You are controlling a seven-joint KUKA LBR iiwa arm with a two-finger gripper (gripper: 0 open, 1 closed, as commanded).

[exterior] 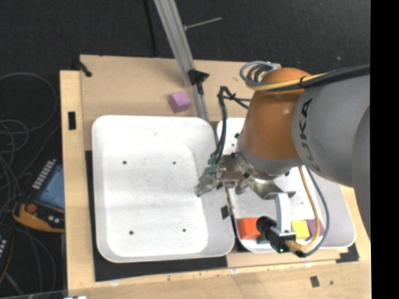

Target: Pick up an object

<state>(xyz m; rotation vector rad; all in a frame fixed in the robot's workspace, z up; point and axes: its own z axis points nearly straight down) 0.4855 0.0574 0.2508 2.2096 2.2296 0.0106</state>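
The likeliest things to pick are the orange block (249, 227) and the yellow block (301, 228), both lying in the right bin (346, 229) near its front edge, the orange one toward the bin's left wall and the yellow one further right, with black cable-and-connector hardware between them. Neither shows a marked long axis from here; both look roughly squarish, and each is partly hidden by the arm's cabling.

The relation that matters: the gripper (219, 180) sits above the seam between the two bins, near the right rim of the left bin (106, 185), so the orange block lies forward and slightly to the right of it, nearer the front of the bench, and the yellow block lies further off in that same direction. The orange block is the nearer target. The metal fingers blur together under the wrist and I cannot tell how far apart they stand, nor see anything lodged between them.

A small purple cube (179, 102) rests on the bare bench (124, 86) behind the left bin, well apart from the gripper and outside both bins
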